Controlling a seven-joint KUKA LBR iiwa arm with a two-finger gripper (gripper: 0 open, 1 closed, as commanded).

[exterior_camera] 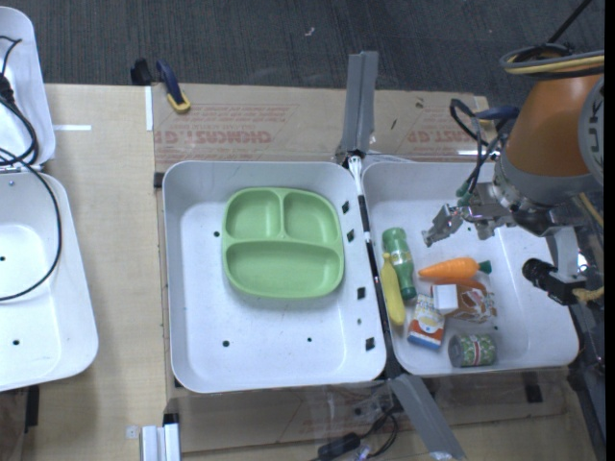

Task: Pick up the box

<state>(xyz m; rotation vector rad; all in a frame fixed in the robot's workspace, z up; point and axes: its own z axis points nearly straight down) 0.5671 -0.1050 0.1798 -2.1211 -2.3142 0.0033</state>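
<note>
The box (pixel 426 330), a small white, orange and blue carton, lies near the front of the right bin (pixel 538 353), between a banana and a can. My gripper (pixel 446 226) hangs over the middle of that bin, behind the carrot (pixel 452 269) and well apart from the box. Nothing can be seen held in it. The grey arm with its orange band (pixel 548 128) comes in from the right.
In the right bin a green bottle (pixel 399 261) and a yellow banana (pixel 392 294) lie along the left wall. A green can (pixel 472 350) and a red-and-white packet (pixel 465 301) sit beside the box. The left bin (pixel 192 334) holds a green divided plate (pixel 283 242).
</note>
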